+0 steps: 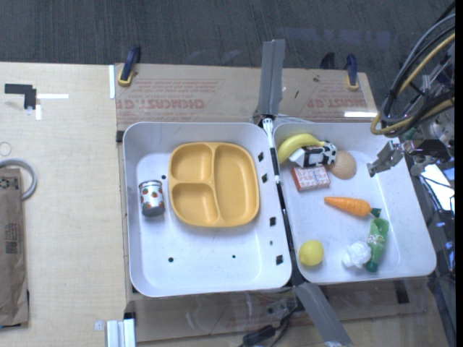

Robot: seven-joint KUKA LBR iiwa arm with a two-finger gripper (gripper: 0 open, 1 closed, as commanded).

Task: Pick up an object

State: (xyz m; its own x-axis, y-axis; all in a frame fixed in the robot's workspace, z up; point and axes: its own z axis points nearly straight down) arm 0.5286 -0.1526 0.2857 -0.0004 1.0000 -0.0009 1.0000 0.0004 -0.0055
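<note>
While the gripper (382,161) hung over the upper right part of the right bin (412,208), its fingers were too small and blurred to tell whether they stood apart or together, and nothing showed between them. Taking the carrot (347,206) as landmark: it lay on its side near the middle of that bin, tip pointing away from the gripper, leafy end toward it. Above it sat a banana (298,145), a black-and-white toy (318,155), a brownish round thing (344,165) and a small red card or packet (312,178); its print could not be read. Below the carrot lay a yellow ball (311,252) and a green-and-white bundle (369,246). Well to the carrot's left, in the left bin (145,266), stood a yellow divided plate (214,183) and a small can (151,197), label illegible.

As the nearest candidate, the carrot looked like a light, stiff toy, probably smooth and apt to roll or slip; a grasp across its thicker middle seemed soundest. Cardboard (217,100) beyond the bins bore reversed red lettering, seemingly "CHEMCAST GP".
</note>
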